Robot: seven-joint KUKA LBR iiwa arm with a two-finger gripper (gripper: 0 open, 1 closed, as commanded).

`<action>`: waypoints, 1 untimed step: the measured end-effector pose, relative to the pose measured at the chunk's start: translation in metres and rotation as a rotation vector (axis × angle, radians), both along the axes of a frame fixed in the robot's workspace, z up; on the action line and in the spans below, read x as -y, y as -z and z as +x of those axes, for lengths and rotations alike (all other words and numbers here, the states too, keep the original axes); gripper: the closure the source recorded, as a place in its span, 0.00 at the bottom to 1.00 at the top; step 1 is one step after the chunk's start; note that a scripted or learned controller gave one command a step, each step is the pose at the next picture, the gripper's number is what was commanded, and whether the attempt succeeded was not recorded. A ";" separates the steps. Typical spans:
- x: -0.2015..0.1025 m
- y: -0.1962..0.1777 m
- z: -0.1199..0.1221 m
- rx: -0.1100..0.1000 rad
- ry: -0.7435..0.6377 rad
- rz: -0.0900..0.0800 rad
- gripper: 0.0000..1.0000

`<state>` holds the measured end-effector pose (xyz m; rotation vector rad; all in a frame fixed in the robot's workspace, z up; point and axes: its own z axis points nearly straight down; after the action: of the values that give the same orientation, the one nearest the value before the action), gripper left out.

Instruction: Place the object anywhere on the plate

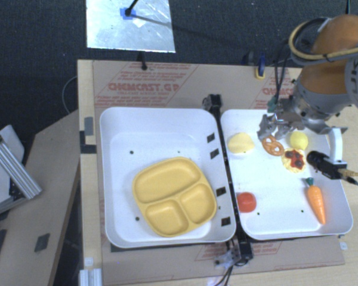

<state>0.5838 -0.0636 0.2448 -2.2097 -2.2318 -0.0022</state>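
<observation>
Camera view, looking down on both bins, and I've got the arm reaching in from the right with its gripper low over the far part of the right bin. I can't tell how the gripper is set from up here; the metal tip is a grey blur, and nothing shows between its parts.

Just below the gripper, nearly touching, lies a pretzel. That's my guess for the thing to move, since it sits closest. It's roundish and lies flat, so it has no real long axis and no clear heading.

To the gripper's left, close by, is a pale yellow lump. To its right sits a lemon, and below that a pizza slice. Further off, down and right, a carrot lies with its green top toward the gripper and its tip pointing away toward the near rim. A tomato rests well below, slightly left.

The yellow plate lies in the left bin, well apart, down and to the left across the divider. So I judge the carry will run leftward and toward the near side.
</observation>
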 end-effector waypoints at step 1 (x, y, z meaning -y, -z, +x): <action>-0.047 0.011 0.006 0.001 0.001 -0.001 1.00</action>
<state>0.5897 -0.0169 0.2340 -2.2114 -2.2313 -0.0022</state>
